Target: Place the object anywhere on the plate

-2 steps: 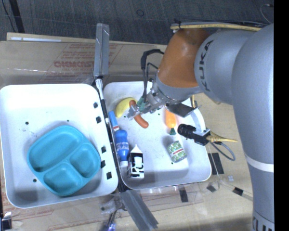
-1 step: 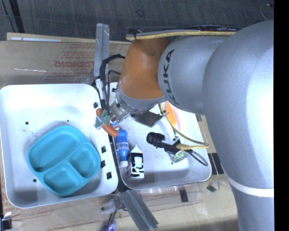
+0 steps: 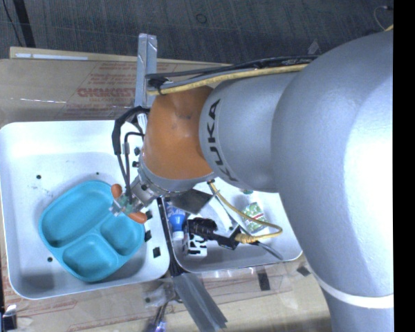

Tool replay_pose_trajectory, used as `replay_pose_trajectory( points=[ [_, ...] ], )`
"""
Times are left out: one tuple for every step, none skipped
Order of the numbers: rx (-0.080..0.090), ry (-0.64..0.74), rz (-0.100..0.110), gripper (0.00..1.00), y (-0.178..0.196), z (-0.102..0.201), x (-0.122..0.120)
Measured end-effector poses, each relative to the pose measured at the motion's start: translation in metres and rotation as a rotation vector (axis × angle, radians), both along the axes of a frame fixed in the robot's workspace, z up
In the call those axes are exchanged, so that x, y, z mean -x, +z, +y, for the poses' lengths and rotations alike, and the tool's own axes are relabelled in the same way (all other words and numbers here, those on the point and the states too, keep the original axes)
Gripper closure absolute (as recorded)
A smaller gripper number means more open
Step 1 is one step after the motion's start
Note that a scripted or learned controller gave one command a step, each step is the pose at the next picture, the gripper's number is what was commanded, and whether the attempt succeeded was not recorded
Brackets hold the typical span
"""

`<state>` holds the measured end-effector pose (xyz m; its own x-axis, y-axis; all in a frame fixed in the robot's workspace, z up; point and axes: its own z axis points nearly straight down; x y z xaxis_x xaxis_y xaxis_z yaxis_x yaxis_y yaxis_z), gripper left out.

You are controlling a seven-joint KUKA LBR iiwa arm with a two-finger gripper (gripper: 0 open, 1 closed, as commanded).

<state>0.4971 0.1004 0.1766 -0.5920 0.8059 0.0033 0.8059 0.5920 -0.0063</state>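
A blue plate (image 3: pixel 90 234) with three compartments lies in the left bin (image 3: pixel 28 158), towards its front right. My gripper (image 3: pixel 126 203) hangs over the plate's right rim, shut on a small orange object (image 3: pixel 137 216). The object's ends stick out on both sides of the fingers, one end up by the rim and the other just past it. It sits a little above the plate's right compartment, and whether it touches the plate cannot be made out.
The right bin (image 3: pixel 283 254) is mostly covered by the arm. In it I see a blue-and-white item (image 3: pixel 176 222) near the dividing wall, a white item (image 3: pixel 194 248) and a green-and-white packet (image 3: pixel 253 214). Brown cardboard (image 3: pixel 62 81) lies behind the bins.
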Motion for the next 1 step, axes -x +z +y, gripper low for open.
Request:
replay_pose_trajectory(
  points=[
    [0.000, -0.002, -0.001, 0.00, 0.0001, -0.0006, -0.0002]
  ],
)
